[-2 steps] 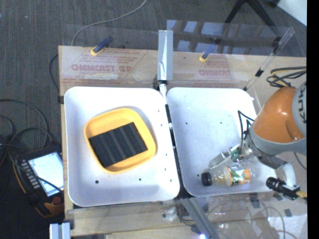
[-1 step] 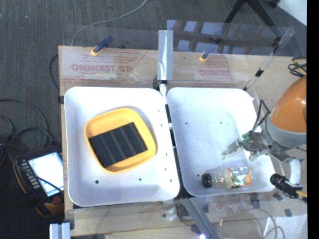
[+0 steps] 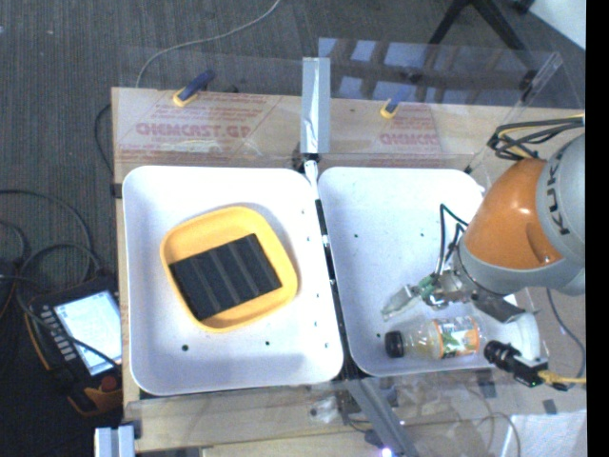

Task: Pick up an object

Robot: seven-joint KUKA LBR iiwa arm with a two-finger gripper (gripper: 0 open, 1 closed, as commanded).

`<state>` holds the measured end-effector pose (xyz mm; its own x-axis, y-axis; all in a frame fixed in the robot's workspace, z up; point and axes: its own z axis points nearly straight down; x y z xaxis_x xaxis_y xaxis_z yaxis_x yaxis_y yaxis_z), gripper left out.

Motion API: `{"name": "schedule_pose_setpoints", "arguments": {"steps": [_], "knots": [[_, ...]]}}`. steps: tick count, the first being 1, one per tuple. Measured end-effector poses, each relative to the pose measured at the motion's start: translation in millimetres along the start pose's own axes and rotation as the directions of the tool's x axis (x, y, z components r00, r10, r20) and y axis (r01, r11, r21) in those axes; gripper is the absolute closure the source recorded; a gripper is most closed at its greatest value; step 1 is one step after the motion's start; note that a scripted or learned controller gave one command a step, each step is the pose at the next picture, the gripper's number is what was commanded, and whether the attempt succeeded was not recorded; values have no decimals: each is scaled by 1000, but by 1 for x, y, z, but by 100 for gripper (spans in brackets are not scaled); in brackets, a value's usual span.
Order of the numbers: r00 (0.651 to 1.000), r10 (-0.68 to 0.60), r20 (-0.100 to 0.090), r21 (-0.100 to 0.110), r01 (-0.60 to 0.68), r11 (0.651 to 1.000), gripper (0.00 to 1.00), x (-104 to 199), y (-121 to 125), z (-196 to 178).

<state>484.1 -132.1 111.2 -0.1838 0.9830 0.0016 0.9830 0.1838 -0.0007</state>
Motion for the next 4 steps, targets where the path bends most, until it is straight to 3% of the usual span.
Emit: {"name": "schedule_pose_setpoints", "arguments": {"steps": [1, 2, 3, 4], "knots": [[986, 167, 3, 0, -167, 986, 0, -54, 8, -22], [1000, -8, -6, -11, 7, 1000, 0, -84, -10, 17], [1000, -8, 6, -20, 8, 1000, 100, -87, -7, 7], [1000, -9, 6, -21, 10, 1000, 100, -86, -6, -2]]}}
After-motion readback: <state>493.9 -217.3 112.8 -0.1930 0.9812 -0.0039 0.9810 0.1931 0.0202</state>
